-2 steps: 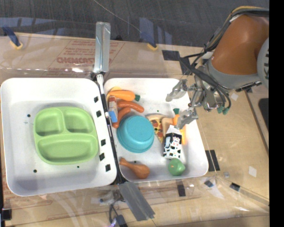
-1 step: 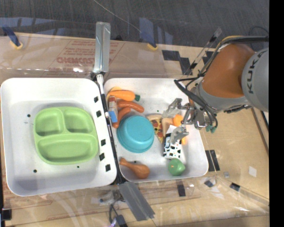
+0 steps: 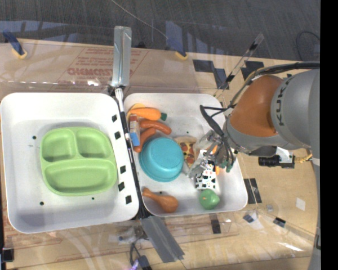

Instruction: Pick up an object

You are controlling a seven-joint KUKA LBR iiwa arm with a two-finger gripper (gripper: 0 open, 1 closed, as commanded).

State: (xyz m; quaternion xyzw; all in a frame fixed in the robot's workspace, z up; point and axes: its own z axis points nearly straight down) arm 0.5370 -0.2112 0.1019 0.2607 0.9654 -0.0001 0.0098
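Note:
The right bin holds toy food: an orange carrot, a sausage, an upturned teal bowl, a pizza slice, a brown drumstick, a green pear-like fruit and a black-and-white cow-patterned piece. My gripper hangs low over the bin's right part, just right of the bowl and directly above the cow-patterned piece. Its tips sit close to that piece, and whether they touch it is unclear.
The left bin carries a green divided plate. A metal bar stands at the back between the bins. My arm's orange band and grey body overhang the right bin's right rim.

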